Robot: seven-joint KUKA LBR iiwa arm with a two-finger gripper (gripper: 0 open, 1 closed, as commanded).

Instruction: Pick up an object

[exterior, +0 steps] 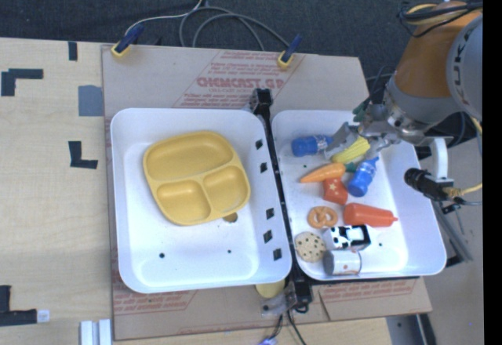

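Camera view: jaws [354,144] clamped on yellow corn cob [351,151], bumpy, tilted, above right bin [416,245].

1. Two bins sit side by side on a cardboard sheet [227,81], the left bin [129,179] touching the right bin [416,226].
2. A divided plate [196,176] lies in the left bin.
3. In the right bin, a corn cob [351,150] lies behind a carrot [322,173], with a bottle [310,146] to their left.
4. Nearer the front lie a pretzel [321,216], a cookie [309,245] and a toy cow [349,237].
5. The gripper [357,139] hangs over the corn cob.
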